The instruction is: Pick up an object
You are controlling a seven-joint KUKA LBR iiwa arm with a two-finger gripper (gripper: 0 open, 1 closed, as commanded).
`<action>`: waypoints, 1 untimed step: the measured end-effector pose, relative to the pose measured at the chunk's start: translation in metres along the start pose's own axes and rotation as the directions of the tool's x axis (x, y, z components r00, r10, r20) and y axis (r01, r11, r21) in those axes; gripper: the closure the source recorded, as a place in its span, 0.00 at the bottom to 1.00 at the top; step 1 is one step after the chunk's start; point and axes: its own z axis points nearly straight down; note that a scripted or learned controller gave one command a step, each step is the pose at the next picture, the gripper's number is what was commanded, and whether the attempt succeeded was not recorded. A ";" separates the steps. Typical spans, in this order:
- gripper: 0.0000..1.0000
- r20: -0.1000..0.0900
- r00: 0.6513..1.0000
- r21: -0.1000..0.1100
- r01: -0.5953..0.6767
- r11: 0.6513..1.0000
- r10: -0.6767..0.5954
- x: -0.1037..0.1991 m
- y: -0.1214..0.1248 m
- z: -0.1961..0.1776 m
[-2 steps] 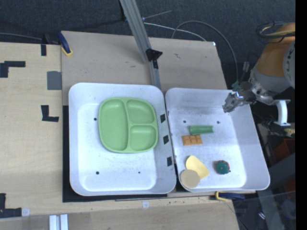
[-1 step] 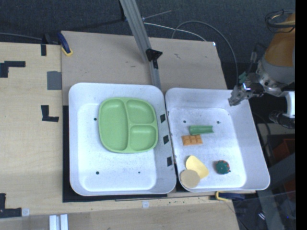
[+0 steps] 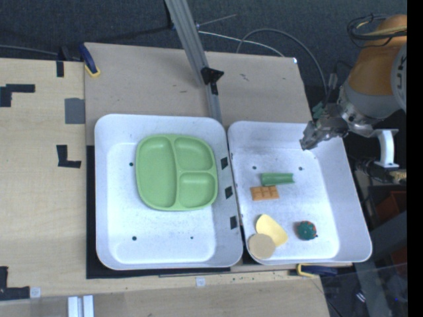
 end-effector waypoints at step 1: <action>1.00 0.000 1.000 0.002 0.000 1.000 0.000 0.049 -0.013 0.009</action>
